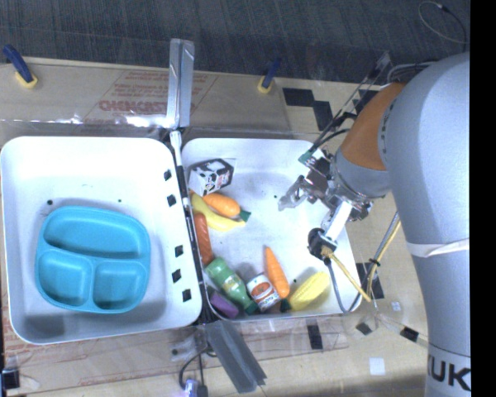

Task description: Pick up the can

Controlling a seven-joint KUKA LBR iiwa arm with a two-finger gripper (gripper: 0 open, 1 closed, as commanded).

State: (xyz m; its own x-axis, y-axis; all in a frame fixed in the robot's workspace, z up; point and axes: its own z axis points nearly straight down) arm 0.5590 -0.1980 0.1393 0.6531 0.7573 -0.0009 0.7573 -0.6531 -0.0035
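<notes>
"KUKA" lettering (448,375) on grey arm

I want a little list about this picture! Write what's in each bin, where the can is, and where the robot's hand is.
left bin: a blue tray with three sections
right bin: toy food piled along its left and near sides
can: near edge of the right bin, between a green bottle and a carrot
other food: a small milk carton, a banana, a corn cob
hand: over the right bin, apart from the can
can picked up: not yet
</notes>
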